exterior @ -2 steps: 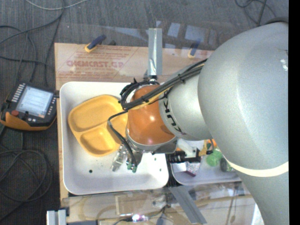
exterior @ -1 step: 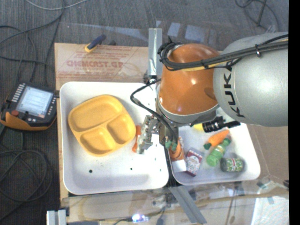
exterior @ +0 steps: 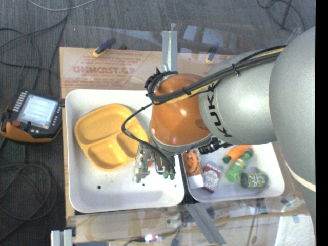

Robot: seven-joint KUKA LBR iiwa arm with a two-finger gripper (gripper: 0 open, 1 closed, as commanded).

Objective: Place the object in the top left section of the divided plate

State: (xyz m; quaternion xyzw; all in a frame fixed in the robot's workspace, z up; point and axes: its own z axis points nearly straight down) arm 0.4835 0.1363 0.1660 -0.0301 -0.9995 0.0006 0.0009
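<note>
A yellow divided plate [exterior: 105, 133] lies tilted in the upper left part of the left white bin [exterior: 92, 193]. My gripper [exterior: 152, 167] hangs over the left bin's floor, just right of the plate's lower right corner and near the wall between the bins. The orange wrist and grey arm cover the bin's right part. Nothing shows between the gripper's tips from this angle.
The right bin [exterior: 271, 188] holds small items: an orange bottle [exterior: 191, 162], a dark red packet [exterior: 211, 177], a carrot-like piece [exterior: 239, 151], a green bottle [exterior: 236, 169] and a dark green can [exterior: 254, 179]. A teach pendant [exterior: 33, 116] lies left of the bench.
</note>
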